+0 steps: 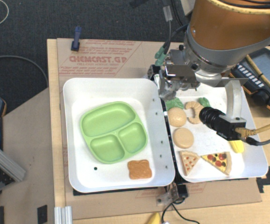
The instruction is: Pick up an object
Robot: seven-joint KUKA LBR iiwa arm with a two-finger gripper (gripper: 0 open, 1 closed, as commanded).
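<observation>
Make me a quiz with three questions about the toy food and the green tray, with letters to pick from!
1. Where is the green tray?
A. In the left bin
B. In the right bin
C. On the floor

2. How many pizza slices are there?
A. One
B. Two
C. Four

3. How does the green tray lie?
A. Flipped upside down
B. Standing on its edge
C. Flat, open side up

Answers:
1. A, the tray sits in the left bin, with a brown toast piece beside it.
2. B, one pizza slice and another pizza slice lie side by side at the near end of the right bin.
3. C, its three compartments face up.

The end effector is over the far left corner of the right bin, near the round biscuits.
</observation>
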